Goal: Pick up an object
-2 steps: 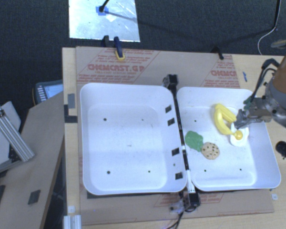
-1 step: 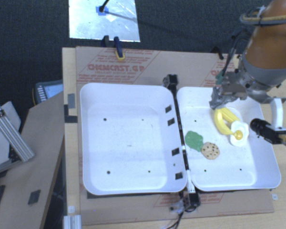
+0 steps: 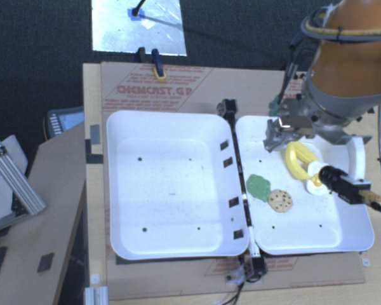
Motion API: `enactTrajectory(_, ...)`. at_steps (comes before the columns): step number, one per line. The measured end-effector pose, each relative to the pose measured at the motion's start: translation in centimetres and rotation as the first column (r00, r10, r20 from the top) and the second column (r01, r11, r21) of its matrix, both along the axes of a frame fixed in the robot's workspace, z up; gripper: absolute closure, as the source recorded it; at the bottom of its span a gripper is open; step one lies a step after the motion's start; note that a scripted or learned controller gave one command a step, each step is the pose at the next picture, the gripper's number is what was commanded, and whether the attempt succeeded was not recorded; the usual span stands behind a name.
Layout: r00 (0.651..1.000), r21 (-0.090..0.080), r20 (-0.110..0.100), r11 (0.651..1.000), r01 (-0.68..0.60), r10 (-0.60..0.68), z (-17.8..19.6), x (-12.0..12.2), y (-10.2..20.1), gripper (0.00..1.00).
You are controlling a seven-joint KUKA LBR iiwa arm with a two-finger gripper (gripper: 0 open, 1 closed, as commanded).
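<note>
A cookie (image 3: pixel 280 200) lies in the middle of the right bin (image 3: pixel 305 237), touching a green flat piece (image 3: pixel 258 186) on its left. A yellow loop (image 3: pixel 296 159) lies near them, farther back and to the right. None of the three is lifted. The claw (image 3: pixel 274 137) hangs over the far left part of this bin, just beside the loop; whether it is apart or together I cannot tell. The left bin (image 3: pixel 165 183) adjoins.
</note>
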State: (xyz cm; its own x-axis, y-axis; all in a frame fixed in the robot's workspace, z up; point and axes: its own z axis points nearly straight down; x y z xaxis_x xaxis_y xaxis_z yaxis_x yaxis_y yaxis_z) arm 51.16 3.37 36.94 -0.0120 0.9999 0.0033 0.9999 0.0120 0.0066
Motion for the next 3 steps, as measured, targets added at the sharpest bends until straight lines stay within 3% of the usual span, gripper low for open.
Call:
enactTrajectory(1, 1.0, -0.002, -0.001, 1.0, 0.003, -0.003, 0.8, 0.2, -0.4, 1.0)
enactTrajectory(2, 1.0, 0.001, 0.001, 1.0, 0.001, -0.001, 7.2, -2.3, 6.5, 1.0)
enactTrajectory(3, 1.0, -0.001, -0.002, 1.0, 0.005, -0.005, 10.0, -2.5, 9.6, 1.0)
